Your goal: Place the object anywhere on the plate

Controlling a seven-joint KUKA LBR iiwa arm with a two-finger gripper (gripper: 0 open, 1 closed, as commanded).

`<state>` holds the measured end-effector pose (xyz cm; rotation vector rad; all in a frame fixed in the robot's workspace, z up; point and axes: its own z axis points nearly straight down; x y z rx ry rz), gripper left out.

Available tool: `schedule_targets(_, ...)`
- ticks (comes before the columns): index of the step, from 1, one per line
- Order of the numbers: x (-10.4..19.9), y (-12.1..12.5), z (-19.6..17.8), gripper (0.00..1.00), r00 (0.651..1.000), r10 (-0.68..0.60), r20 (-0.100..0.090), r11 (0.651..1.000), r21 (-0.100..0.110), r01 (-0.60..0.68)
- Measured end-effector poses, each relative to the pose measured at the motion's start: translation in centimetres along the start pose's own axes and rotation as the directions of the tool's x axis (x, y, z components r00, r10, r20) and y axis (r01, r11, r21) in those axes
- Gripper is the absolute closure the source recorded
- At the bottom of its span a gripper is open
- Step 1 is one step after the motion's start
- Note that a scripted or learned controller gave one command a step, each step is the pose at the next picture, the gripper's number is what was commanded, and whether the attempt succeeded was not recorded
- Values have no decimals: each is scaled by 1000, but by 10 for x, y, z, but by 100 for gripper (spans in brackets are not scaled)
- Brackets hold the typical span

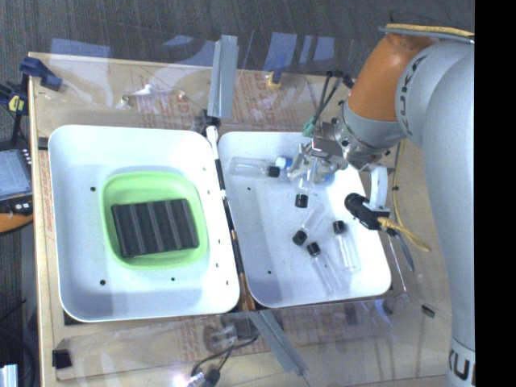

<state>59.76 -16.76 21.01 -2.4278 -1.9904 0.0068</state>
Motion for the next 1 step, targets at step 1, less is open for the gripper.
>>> schedule_targets(1, 0, 0, 0, 0, 1000, 0, 0, 1000, 0, 0)
